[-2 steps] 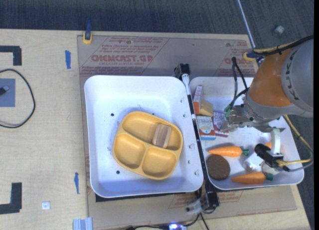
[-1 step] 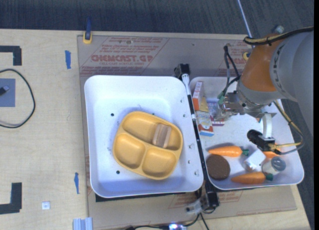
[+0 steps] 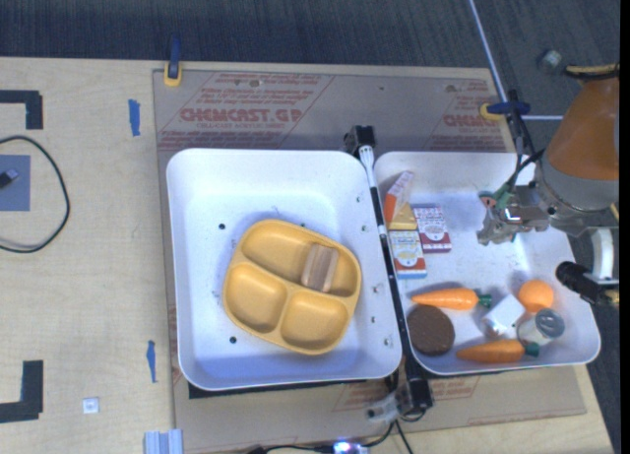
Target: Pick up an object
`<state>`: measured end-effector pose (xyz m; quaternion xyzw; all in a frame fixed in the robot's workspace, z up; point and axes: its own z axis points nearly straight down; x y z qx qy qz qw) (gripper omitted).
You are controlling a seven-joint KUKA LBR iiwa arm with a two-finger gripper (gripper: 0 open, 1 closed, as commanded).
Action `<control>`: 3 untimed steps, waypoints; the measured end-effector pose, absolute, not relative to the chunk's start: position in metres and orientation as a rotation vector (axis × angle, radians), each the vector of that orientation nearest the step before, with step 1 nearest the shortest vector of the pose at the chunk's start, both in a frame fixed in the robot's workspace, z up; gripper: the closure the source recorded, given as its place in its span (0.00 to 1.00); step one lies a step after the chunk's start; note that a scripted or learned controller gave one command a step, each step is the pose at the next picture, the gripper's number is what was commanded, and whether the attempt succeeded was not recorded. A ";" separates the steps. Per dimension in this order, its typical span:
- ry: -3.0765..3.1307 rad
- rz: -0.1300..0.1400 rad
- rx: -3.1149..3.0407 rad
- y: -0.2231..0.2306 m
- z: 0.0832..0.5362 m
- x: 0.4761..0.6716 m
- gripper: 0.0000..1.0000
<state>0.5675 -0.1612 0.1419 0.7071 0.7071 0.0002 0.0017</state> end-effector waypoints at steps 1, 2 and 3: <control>2.220 0.001 2.219 -0.161 0.142 0.567 0.00; 2.213 -0.001 2.218 -0.108 0.089 0.570 0.00; 2.218 0.002 2.221 -0.098 0.086 0.521 0.00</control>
